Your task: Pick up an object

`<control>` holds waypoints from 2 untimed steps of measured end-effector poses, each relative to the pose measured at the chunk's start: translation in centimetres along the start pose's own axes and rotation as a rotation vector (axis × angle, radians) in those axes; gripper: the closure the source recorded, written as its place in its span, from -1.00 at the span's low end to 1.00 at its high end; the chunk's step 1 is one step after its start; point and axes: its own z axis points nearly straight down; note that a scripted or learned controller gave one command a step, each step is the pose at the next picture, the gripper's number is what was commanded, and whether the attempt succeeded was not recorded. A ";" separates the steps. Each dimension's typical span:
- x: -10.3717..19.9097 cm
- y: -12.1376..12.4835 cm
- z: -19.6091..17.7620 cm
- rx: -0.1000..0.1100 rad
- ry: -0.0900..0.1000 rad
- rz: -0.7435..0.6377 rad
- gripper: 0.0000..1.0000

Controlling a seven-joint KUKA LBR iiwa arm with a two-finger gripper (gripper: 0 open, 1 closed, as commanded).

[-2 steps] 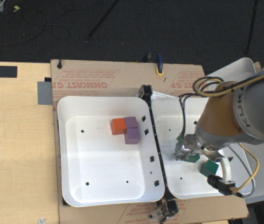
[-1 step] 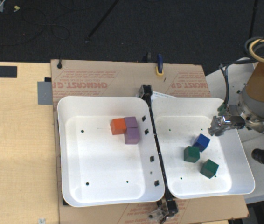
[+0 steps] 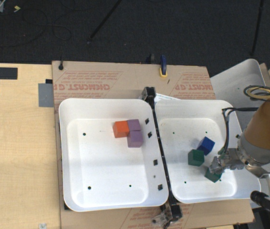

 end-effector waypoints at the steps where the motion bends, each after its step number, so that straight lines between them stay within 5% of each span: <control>1: 4.2 6.8 5.0 -0.012 0.000 -0.010 1.00; 2: 3.7 0.2 1.9 -0.008 -0.001 -0.003 1.00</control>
